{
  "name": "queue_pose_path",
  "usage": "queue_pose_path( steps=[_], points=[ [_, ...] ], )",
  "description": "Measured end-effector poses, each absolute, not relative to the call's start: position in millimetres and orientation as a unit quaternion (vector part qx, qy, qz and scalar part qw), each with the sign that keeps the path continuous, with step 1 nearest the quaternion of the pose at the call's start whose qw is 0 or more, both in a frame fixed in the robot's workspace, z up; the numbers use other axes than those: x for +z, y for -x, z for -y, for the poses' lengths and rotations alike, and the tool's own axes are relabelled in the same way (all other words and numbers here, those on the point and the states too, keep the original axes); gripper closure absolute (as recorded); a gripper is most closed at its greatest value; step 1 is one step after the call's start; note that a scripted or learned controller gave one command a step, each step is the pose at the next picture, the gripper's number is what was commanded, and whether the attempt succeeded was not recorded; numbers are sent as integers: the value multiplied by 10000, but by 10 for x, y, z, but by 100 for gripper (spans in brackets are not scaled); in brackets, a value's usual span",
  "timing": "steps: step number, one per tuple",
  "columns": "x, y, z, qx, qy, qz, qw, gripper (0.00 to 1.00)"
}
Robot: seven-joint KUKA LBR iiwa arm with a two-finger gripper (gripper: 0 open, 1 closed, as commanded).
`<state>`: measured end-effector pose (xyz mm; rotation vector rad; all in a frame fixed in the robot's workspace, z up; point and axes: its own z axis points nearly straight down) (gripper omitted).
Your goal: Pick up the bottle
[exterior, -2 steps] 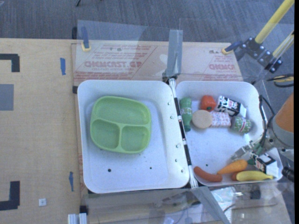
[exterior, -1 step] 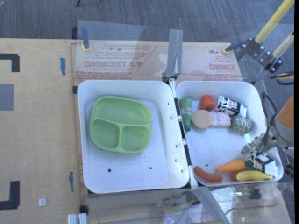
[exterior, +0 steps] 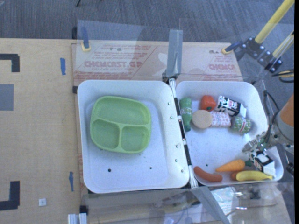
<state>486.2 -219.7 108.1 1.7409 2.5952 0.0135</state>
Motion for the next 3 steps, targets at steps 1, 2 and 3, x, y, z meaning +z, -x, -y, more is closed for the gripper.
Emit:
queue_pose_path(
  steps=[1, 2, 3],
  points=[
    [1183, -4876, 2200, 51, -5572, -8303, 109, 100],
    [1390, -4910, 2225, 9, -5146, -8574, 29, 100],
    [1388, -4907, 2227, 7, -5147, -8574, 25, 0]
  ],
)
